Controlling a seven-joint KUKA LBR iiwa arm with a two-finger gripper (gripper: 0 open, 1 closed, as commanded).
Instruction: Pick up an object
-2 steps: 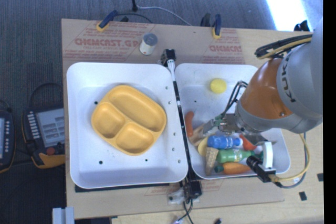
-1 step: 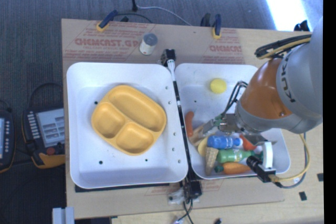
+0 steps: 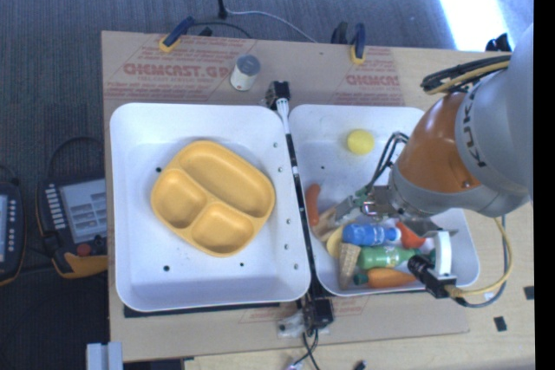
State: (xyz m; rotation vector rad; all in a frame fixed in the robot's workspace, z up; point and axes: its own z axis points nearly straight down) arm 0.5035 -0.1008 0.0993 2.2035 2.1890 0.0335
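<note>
- Bench (image 3: pixel 130 65): a flat board printed with red lettering, carrying two shallow white bins side by side. Two clamps grip its far edge, one yellow-and-blue (image 3: pixel 177 32) and one blue-and-yellow (image 3: pixel 356 42).
- Arm (image 3: pixel 486 143): grey body with an orange band above the wrist, reaching in from the right and leaning down over the right bin. It covers much of that bin's right half.
- Left bin (image 3: pixel 130 186): white, with a few small dark holes in the floor. It holds one item, a yellow divided tray.
- Right bin (image 3: pixel 325 126): white, set touching the left bin along a dark centre seam. Its contents are crowded toward the near edge.
- Yellow divided tray (image 3: pixel 213 197): three compartments, lying flat and turned at an angle, roughly central in the left bin.
- Gripper (image 3: pixel 364 205): down among the clutter in the right bin, at the wrist's left side. I cannot tell how it is set or whether anything is held; the parts blend into the pile.
- Pile of objects in the right bin, near edge: a blue bottle (image 3: pixel 371 234), a green bottle (image 3: pixel 386 257) just below it, an orange carrot-like piece (image 3: pixel 388 278) nearest the rim, a tan cone (image 3: pixel 347 260), and an orange stick (image 3: pixel 313 202) by the centre seam. These lie touching or overlapping.
- Yellow ball (image 3: pixel 360 141): alone toward the far side of the right bin, well apart from the pile.
- Small white-and-grey cylinder (image 3: pixel 245 73): standing on the bench beyond the left bin.
</note>
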